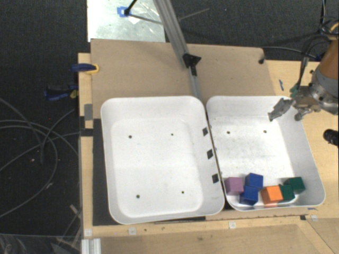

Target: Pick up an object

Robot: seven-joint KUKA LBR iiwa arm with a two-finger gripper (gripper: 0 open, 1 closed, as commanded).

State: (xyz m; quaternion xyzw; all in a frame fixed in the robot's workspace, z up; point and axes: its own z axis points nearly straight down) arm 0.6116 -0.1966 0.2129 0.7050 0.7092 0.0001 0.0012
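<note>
Two white bins sit side by side on a tan board below me. My gripper (287,110) hangs over the upper right corner of the right bin (254,142), at the end of my grey arm (327,83), which comes in from the right with its orange band showing near the frame edge. Both fingers (277,110) are spread apart with nothing between them; they point down and to the left, above bare white floor.

Left of my gripper, past the divide with its three dark clips, lies the left bin (159,152), with four small dark dots on its floor. The board (222,67) stretches above and behind both bins. A grey pole (175,30) slants down from the top of the view to the seam between the bins. Further left, off the board, the floor is dark, with loose cables (32,142) and a blue and yellow clamp (85,67) at the board's corner. A pale sheet (116,15) lies on the floor above the board.

Well below my gripper, the blocks crowd the near edge of the right bin: a purple block (234,184), two blue blocks (252,188) stacked or leaning together, an orange block (273,193) and a green block (293,186). They touch or nearly touch one another, pressed against the bin's lower wall, well apart from my fingers.
</note>
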